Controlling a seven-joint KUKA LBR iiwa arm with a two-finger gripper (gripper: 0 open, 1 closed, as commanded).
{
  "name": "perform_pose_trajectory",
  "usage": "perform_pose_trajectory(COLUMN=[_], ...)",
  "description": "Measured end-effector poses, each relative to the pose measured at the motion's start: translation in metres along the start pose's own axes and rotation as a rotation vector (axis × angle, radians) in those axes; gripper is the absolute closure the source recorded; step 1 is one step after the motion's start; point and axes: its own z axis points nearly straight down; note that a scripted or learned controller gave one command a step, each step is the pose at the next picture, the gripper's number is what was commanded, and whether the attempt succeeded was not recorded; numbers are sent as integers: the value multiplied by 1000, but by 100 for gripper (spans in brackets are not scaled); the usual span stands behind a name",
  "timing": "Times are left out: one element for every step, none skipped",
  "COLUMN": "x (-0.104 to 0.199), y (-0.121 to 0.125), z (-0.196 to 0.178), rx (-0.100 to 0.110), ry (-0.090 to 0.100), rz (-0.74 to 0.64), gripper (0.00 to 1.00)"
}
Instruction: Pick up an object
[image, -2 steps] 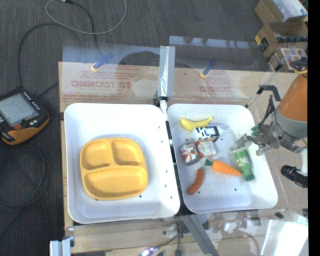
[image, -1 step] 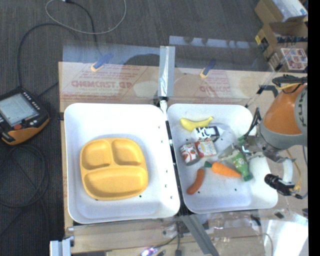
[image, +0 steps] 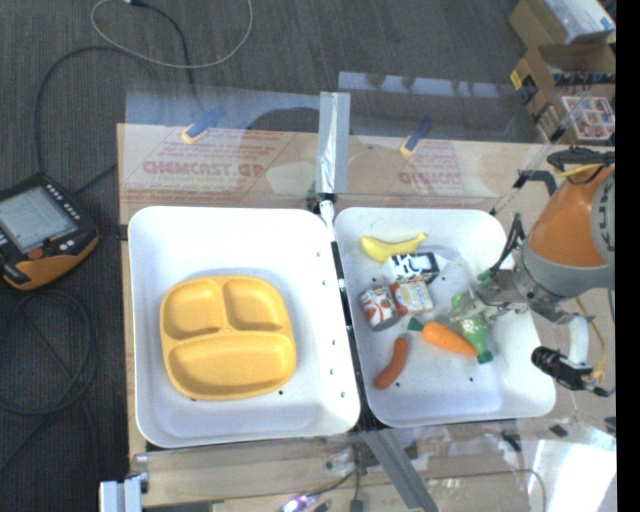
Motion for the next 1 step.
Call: perform_pose_trajectory(x=[51], y=[50], z=[-93], rx=[2], ry=[-9], rz=[-10], gripper=[100])
